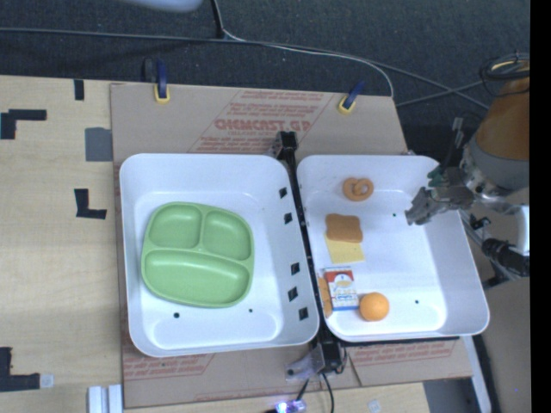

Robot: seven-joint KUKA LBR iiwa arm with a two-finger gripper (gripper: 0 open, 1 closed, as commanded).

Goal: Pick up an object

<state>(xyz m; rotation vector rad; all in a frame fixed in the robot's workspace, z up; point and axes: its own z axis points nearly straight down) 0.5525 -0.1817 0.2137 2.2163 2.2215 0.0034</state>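
**Two bins, five items, gripper over the right bin's edge**

Bins: two, white, shallow, side by side on a cardboard sheet [258, 114]. Landmark for what follows is the black divider [297, 231] where the bins meet.

Left bin [138, 179], left of the divider: one item. A green plate [198, 255] with three compartments, lying flat, apart from the divider-side wall.

Right bin [456, 308], right of the divider: four items.
- One donut [357, 188], small and brown, farthest back, a little way off the divider.
- One sandwich [344, 237], brown slice over a yellow one, just in front of the donut and closer to the divider.
- One small box [339, 288], red and white face, nearly against the divider, just in front of the sandwich.
- One orange [374, 306], just right of the box, near the bin's front wall.

Clamps: two, yellow and blue, on the cardboard's far edge.

Gripper [422, 211]: one, dark, at the right bin's far side from the divider, well apart from all four items. Nothing between its fingers; whether they are spread or closed I cannot tell.
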